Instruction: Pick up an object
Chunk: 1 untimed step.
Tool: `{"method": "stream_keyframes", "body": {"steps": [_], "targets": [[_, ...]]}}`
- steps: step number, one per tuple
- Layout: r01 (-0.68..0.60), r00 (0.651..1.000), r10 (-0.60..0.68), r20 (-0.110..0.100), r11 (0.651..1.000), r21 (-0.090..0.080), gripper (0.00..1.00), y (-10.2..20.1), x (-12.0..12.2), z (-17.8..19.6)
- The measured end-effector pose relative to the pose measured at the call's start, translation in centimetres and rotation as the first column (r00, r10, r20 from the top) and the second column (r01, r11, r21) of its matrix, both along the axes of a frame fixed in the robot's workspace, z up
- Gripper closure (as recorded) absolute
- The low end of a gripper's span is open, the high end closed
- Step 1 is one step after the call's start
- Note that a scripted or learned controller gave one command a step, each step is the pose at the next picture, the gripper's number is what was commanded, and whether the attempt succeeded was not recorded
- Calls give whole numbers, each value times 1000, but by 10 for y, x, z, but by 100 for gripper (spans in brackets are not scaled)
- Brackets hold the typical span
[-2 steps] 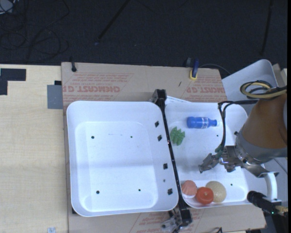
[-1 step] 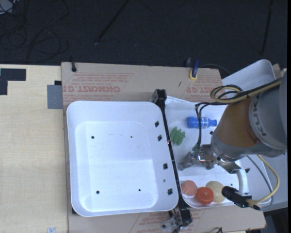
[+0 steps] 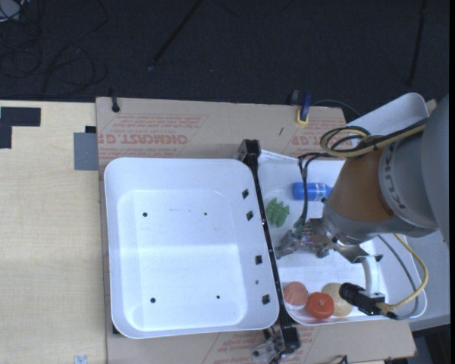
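Camera view
My arm [image 3: 398, 184]: nearest the lens, it reaches in from the right, grey with an orange band above the wrist, and covers much of the right bin.
My claw [image 3: 294, 243]: low inside the right bin [image 3: 417, 268], near its left wall, beside the black divider [image 3: 262, 226] between the two bins. I cannot tell whether it is released or clenched; the metal parts blur together. I see nothing held in it.
Green object [image 3: 277, 211]: just above my claw, close to the divider, lying on the bin floor. Whether my claw touches it I cannot tell.
Blue object [image 3: 309, 191]: farther above my claw and a little to its right, partly behind my wrist cables.
Peach round object [image 3: 295, 293]: below my claw, at the near edge of the right bin.
Red round object [image 3: 320, 305]: below and to the right of my claw, touching the peach one.
Pale yellow object [image 3: 335, 292]: just right of the red one, partly hidden by a black part.
Left bin [image 3: 182, 249]: to the left of my claw, across the divider, white with small dark dots on its floor.
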<state>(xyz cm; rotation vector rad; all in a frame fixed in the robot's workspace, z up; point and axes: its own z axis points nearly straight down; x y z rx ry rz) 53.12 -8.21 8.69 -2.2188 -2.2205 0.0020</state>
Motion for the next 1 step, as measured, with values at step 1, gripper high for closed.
{"method": "stream_keyframes", "body": {"steps": [1], "targets": [[0,1000,0,3,1000,-1,0,1,39,1]]}}
